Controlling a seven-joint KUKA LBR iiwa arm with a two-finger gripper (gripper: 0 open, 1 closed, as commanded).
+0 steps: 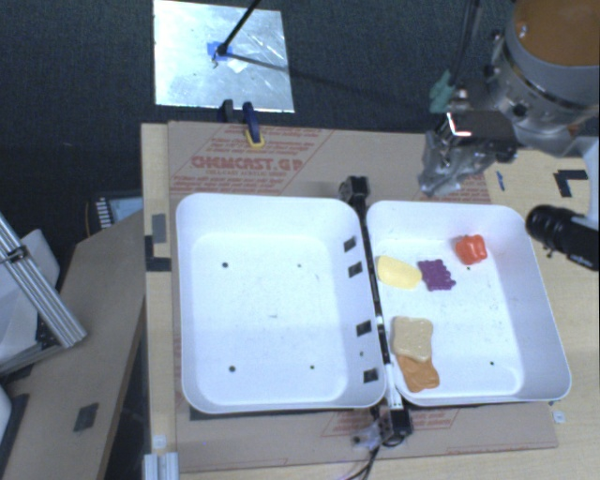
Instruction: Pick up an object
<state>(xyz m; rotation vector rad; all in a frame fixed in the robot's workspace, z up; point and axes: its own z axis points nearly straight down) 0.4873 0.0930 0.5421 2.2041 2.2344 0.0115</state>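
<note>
Camera view: the pincer [448, 178] hangs over the far rim of the right bin [534, 281], with five small things lying inside that bin.

Seen from above at a slant, the grey arm with its orange band [555, 26] reaches in from the upper right, and whether the pincer is spread or pressed together cannot be told; nothing shows between its tips. In the right bin, an orange-red piece [471, 248] lies near the far right corner, a purple cluster [436, 275] sits just beside a yellow oval [398, 273], and a tan bread-like slice [412, 337] overlaps an orange piece [419, 375] near the front left. The left bin [187, 281] stands just beside the right one on the cardboard-covered tabletop [281, 159].
</note>
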